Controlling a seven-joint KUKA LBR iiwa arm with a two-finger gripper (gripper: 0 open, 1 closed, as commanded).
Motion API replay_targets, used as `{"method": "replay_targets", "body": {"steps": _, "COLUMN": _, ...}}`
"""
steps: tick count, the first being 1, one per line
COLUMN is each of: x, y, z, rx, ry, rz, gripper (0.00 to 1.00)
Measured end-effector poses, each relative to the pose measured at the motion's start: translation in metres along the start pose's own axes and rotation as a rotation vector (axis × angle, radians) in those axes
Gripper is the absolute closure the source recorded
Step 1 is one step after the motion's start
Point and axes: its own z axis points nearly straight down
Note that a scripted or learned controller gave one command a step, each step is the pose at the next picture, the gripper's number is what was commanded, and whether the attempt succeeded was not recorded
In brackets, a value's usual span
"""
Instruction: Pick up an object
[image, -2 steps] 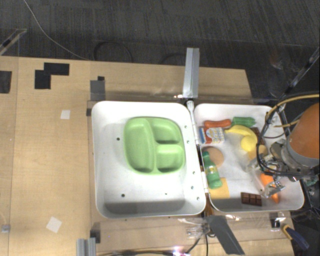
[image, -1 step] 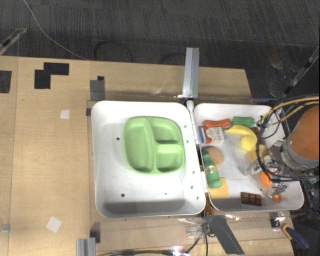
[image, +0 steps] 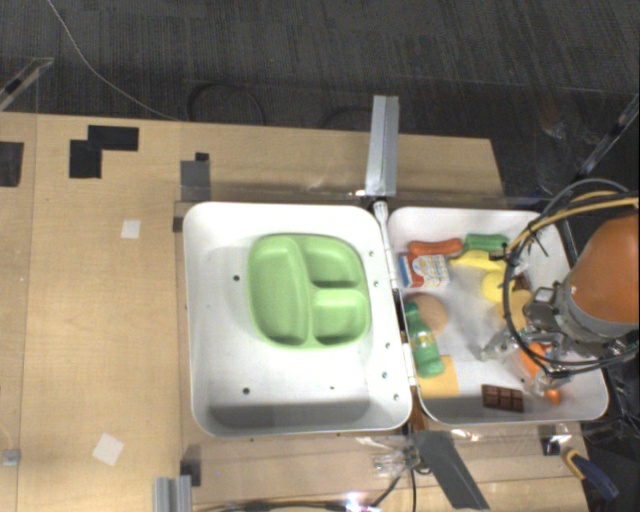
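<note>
The right bin (image: 585, 405) holds several toy foods: a red sausage (image: 436, 247), a green piece (image: 486, 242), a small white carton (image: 427, 270), a yellow piece (image: 478, 265), a tan egg-shaped item (image: 430, 313), a green bottle (image: 423, 343) lying on a yellow slab (image: 441, 378), a brown chocolate bar (image: 503, 399) and an orange piece (image: 551, 394). My gripper (image: 518, 349) hangs low over the right half of this bin, between the yellow piece and the chocolate bar. The orange-banded wrist (image: 605, 280) and cables hide what lies under it.
The left bin (image: 215, 390) carries a green divided plate (image: 306, 290). A metal post (image: 383, 150) stands behind the seam between the bins. The wooden bench (image: 90, 330) stretches to the left with black markers (image: 100, 148) at its far side.
</note>
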Motion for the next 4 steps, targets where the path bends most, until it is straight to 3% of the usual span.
{"method": "replay_targets", "body": {"steps": 1, "x": 0.011, "y": -0.004, "z": 0.001, "rx": -0.002, "ry": -0.003, "rz": 0.071, "gripper": 0.00}}
{"method": "replay_targets", "body": {"steps": 2, "x": 0.006, "y": -0.008, "z": -0.013, "rx": 0.012, "ry": -0.014, "rz": 0.069, "gripper": 1.00}}
{"method": "replay_targets", "body": {"steps": 3, "x": 0.006, "y": -0.007, "z": -0.013, "rx": 0.011, "ry": -0.013, "rz": 0.070, "gripper": 0.00}}
{"method": "replay_targets", "body": {"steps": 4, "x": 0.012, "y": -0.005, "z": 0.001, "rx": -0.002, "ry": -0.001, "rz": 0.062, "gripper": 0.00}}
